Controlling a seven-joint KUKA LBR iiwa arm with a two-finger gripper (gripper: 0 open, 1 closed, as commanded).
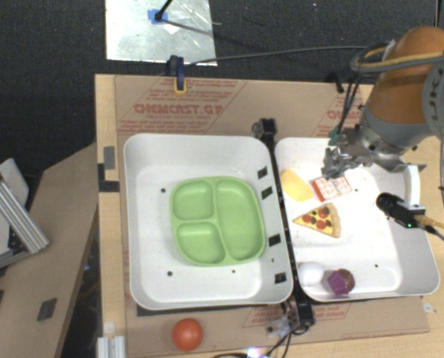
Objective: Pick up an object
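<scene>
Surface (pixel 207 107): brown printed board, carrying two shallow white bins side by side, their inner walls touching.

Left bin (pixel 151 162): holds one green divided plate (pixel 218 221), three compartments, lying flat near the middle.

Right bin (pixel 386 252): holds five small things, all in its left half.

My arm (pixel 408 88): comes in from the right, its orange band above the far right corner of the right bin, wrist bent down toward the bin's upper middle.

My fingers (pixel 338 164): low over the upper part of the right bin, right at the top edge of a red-and-white packet (pixel 333 189). I cannot tell whether they are spread or closed, nor whether they touch the packet. I see nothing between them.

Pizza slice (pixel 320 220): flat on the bin floor, just below the packet, point toward the left, crust to the right.

Yellow piece (pixel 298 186): rounded, lying just left of the packet, close to the wall between the bins.

Packet: flat, slightly turned, between the yellow piece and the open floor of the bin.

Orange ball (pixel 187 334): outside both bins, on the surface below the left bin's front edge.

Purple lump (pixel 339 281): at the front edge of the right bin.

White ball (pixel 310 274): just beside the purple lump on its left, in the bin's front left corner.
</scene>
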